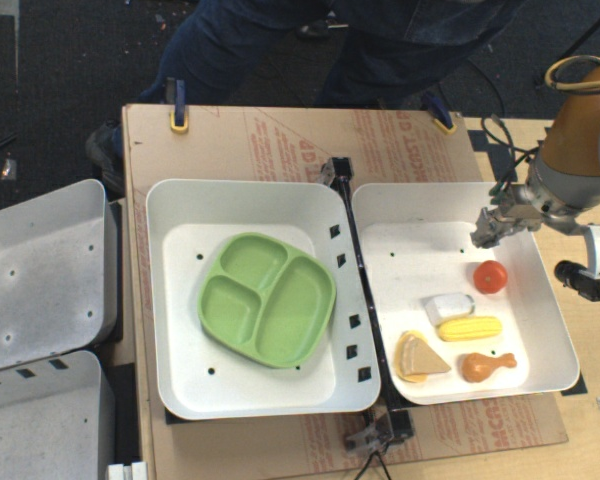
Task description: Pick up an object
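A flat brown board (250,148) printed with faint red lettering carried two shallow white bins side by side, with dark carpet beyond it and grey perforated trays (40,258) lying off its left edge. Nearest the camera, along the front rim of the right bin (540,373), sat a tan wedge-shaped toy (420,358) like a slice of pie and an orange drumstick-shaped toy (487,366), apart from each other and close to the wall, so little room was left in front of them. Just behind lay a yellow corn-cob toy (468,329), ridged and lengthwise across the bin, touching or nearly touching a small pale grey block (447,306) at its back. A round red tomato-like ball (491,277) stood a little farther in, by itself, with bare white floor on its left. The left bin (170,298) held a smooth green divided plate (268,298) with three compartments, tilted askew, with open floor all round it. A black clip strip (352,278) ran between the two bins. Farther back, the gripper (488,230) hung low over the far part of the right bin, just behind the red ball and apart from it, its grey metal head reaching in from the right under the orange band (580,143); nothing was seen between its tips, and whether they were spread or pressed together could not be told. Yellow clamps (179,118) gripped the board's far edge.
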`<state>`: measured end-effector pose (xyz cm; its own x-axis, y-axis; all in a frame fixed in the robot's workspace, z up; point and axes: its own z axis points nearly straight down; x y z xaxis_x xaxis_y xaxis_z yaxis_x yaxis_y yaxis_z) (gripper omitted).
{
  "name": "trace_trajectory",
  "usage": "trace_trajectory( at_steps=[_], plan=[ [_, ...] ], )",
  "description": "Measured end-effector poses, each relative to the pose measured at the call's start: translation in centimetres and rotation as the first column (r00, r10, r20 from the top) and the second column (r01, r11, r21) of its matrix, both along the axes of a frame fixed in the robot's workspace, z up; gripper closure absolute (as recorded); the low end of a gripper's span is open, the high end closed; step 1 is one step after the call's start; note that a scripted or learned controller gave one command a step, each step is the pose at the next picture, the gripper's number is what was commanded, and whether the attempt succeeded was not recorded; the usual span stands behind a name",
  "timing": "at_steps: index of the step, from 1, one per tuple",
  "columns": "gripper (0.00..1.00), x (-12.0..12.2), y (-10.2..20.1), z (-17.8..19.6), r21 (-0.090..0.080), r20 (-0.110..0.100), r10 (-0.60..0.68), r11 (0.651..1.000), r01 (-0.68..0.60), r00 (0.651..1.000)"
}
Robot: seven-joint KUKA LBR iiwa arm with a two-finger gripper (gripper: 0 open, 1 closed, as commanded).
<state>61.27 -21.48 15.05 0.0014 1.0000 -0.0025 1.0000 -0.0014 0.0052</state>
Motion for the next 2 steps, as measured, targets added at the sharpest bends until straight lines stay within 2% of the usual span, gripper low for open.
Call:
trace_trajectory(
  at_steps=[1, 2],
  plan=[
    [1.00, 0.2, 0.0, 5.4, 0.000, 0.002, 0.003, 1.000, -0.003, 1.000],
    [1.00, -0.6, 5.5, 6.7, 0.004, -0.004, 0.008, 1.000, -0.008, 1.000]
  ],
)
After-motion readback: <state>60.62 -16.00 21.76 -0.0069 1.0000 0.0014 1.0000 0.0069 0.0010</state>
